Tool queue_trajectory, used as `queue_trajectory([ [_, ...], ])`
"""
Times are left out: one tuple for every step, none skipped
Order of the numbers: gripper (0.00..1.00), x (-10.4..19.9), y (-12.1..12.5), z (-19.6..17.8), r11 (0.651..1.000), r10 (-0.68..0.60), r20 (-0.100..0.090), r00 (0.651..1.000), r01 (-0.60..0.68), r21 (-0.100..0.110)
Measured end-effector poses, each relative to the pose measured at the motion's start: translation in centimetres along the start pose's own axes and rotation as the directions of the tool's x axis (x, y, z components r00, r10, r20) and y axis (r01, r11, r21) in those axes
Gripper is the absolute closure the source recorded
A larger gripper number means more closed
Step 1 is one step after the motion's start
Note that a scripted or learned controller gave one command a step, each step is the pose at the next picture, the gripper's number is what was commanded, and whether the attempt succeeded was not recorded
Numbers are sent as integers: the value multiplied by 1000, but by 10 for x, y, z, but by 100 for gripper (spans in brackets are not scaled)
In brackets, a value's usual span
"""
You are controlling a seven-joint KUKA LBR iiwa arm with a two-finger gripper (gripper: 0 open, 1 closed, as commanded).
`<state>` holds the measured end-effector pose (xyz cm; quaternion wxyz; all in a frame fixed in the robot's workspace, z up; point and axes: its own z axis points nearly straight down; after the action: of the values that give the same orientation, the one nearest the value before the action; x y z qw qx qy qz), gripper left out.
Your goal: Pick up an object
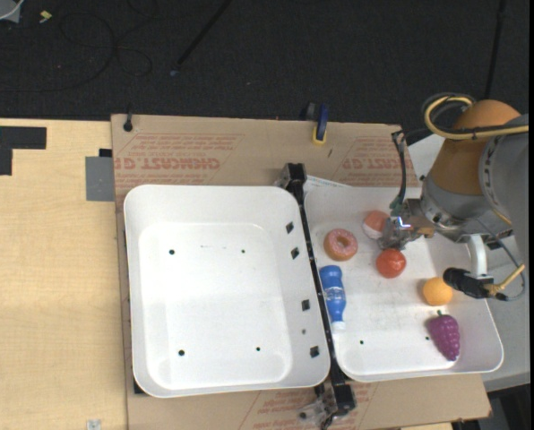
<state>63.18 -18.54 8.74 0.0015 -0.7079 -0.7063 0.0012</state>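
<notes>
Robotics lab: bench bins (213, 374), taped cardboard (204, 155).

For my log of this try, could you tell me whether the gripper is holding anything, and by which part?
It cannot be told. The gripper is low in the right bin, between the pink object and the tomato, with nothing visibly between its fingers.

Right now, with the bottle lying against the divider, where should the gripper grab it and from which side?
Grip the blue bottle across its body, near the middle, coming straight down from above. It lies flat, lengthwise along the divider wall, white cap toward the near edge. One finger has to slip into the narrow gap at the wall, so this looks tight; the open side faces the red tomato.
</notes>
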Motion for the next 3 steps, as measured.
queue_trajectory([
  [100,4,-25,0,1000,-1,-1,1000,1,1],
  [100,89,14,-3,1000,-6,17,1000,7,-11],
  [100,92,12,-4,1000,5,21,1000,-5,-10],
])
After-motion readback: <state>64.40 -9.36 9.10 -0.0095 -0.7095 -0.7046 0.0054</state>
